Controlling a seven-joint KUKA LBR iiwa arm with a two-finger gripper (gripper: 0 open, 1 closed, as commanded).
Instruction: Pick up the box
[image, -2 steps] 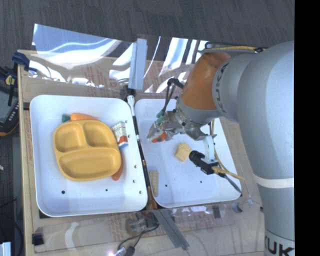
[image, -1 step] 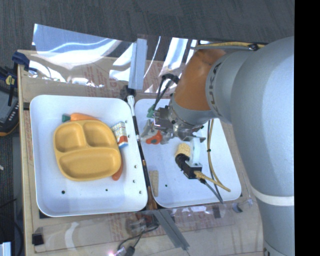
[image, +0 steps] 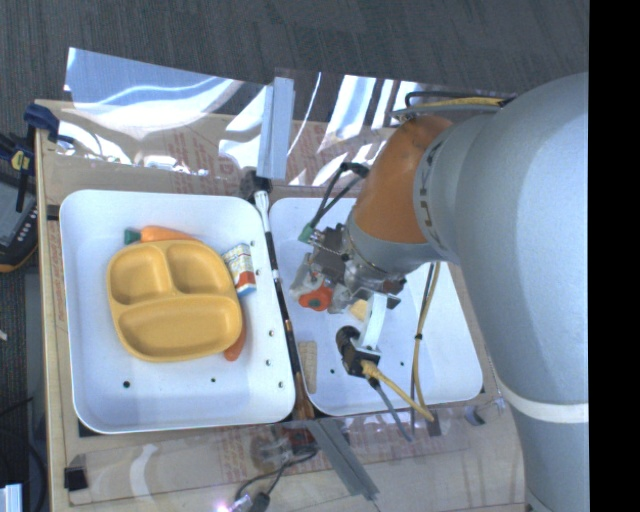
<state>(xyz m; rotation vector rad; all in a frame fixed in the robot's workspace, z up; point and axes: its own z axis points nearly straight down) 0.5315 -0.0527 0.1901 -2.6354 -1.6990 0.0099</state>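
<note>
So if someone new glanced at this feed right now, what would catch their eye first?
Probably the big grey arm with its orange band, reaching in from the right and covering much of the right bin. Next, the yellow divided tray in the left bin, with a small box at its right edge.

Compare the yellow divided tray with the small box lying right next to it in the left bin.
The yellow divided tray is large, one colour and lies flat with its three compartments facing up. The small box is far smaller, printed in white, red and blue, and rests against the tray's right edge. Both sit in the left bin, away from the arm.
</note>
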